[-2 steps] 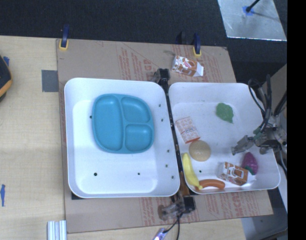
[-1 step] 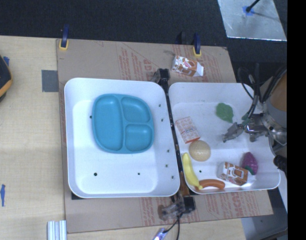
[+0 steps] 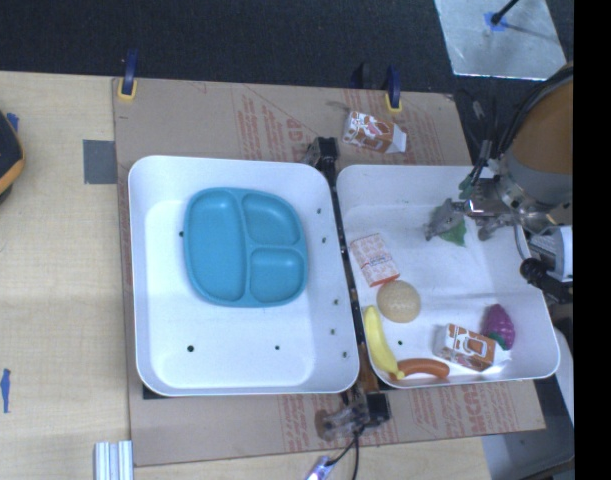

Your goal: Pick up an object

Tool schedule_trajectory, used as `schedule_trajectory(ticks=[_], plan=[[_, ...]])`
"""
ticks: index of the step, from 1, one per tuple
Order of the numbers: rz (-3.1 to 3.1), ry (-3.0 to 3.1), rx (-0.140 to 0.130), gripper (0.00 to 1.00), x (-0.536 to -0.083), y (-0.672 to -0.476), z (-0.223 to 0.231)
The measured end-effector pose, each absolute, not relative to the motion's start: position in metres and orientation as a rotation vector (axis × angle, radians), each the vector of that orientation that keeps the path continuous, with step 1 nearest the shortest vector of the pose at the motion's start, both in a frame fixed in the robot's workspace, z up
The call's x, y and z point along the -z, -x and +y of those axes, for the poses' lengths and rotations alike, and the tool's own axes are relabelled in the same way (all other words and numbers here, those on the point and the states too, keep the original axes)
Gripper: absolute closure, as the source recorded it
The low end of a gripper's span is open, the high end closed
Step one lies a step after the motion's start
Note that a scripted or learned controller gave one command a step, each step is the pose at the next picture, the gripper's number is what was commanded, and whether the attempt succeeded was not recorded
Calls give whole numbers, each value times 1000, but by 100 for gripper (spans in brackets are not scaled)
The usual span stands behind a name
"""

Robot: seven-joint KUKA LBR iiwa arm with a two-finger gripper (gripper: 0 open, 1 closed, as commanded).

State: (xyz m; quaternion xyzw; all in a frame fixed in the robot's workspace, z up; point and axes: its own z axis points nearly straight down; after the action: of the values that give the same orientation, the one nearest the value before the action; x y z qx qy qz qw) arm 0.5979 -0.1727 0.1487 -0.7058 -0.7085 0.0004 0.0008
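Gripper (image 3: 463,218): seen low over the upper right part of the right bin (image 3: 405,183), reached in from the right edge; whether its fingers are spread or closed cannot be told, as they are small and blurred.
Green object (image 3: 451,231): a small dark green piece is seen right at the gripper's tip, on or just above the right bin's floor; whether it is held between the fingers cannot be told.
Arm (image 3: 545,138): grey with an orange band, set past the right bin's upper right corner.
Red-and-white packet (image 3: 374,259): laid flat in the right bin, near its left wall.
Round tan ball (image 3: 398,301): placed just below the packet, toward the right bin's middle.
Banana (image 3: 378,342): laid along the right bin's lower left wall.
Sausage (image 3: 422,370): laid at the right bin's lower edge, touching the banana's lower end.
Orange-and-white carton (image 3: 469,348): laid in the right bin's lower right part.
Purple object (image 3: 498,325): placed just beside the carton, nearer the right bin's right wall.
Blue divided plate (image 3: 246,246): set in the left bin (image 3: 155,368), which adjoins the right bin's left wall.
Second packet (image 3: 374,132): laid on the cardboard outside the right bin, above its top edge.
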Motion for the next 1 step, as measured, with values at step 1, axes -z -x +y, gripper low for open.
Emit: schedule_trajectory(ticks=[1], plan=[[-2224, 2214, -4, 0, -91, -646, -212]])
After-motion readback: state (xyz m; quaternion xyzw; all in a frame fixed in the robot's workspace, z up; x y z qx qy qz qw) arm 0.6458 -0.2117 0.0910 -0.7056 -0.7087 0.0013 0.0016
